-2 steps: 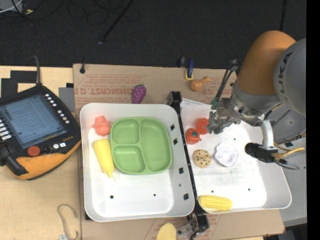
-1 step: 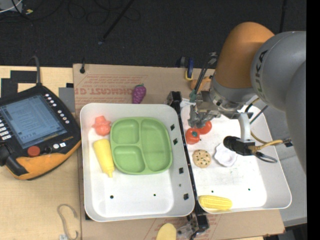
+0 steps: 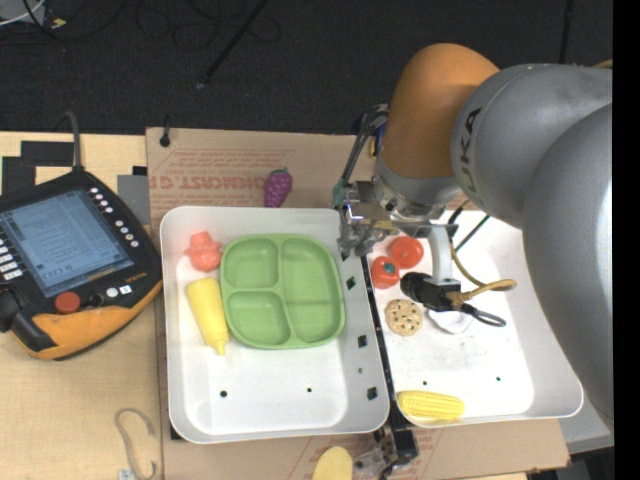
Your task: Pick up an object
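end effector (image 3: pixel 352 230) hung low at the right bin's (image 3: pixel 520 368) near-left corner, prob lining up on the tomatoes (image 3: pixel 396 258) just beside it; grip state? couldn't tell, wrist blocked it.

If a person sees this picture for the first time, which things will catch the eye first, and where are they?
The big grey arm with its orange band fills the upper right, its gripper hanging over the ridge between the two white bins. Next comes the bright green divided tray in the left bin, with a yellow bottle and a pink toy beside it. The right bin holds small toy foods, among them a red tomato and a cookie.
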`<state>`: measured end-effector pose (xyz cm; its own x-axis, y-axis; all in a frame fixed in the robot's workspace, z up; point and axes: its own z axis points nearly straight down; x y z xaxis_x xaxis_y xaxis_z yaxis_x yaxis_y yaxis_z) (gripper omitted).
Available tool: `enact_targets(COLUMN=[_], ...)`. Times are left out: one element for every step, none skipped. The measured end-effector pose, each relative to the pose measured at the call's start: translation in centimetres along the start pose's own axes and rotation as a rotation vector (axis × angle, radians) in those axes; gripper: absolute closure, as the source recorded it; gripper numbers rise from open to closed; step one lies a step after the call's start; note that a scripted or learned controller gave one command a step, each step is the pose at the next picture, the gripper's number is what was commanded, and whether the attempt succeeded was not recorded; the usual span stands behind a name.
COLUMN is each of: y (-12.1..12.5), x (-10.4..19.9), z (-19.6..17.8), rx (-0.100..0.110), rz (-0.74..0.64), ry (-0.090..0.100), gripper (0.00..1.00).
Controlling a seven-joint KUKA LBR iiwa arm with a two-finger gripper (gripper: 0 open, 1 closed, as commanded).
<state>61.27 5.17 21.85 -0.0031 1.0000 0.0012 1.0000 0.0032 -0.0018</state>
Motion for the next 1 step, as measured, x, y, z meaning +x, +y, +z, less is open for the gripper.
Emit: enact_targets(y=[0.46], x=[0.87], z=[-0.76], rx=[0.0], rz=[0.003], ry=[-0.001], gripper=[1.0])
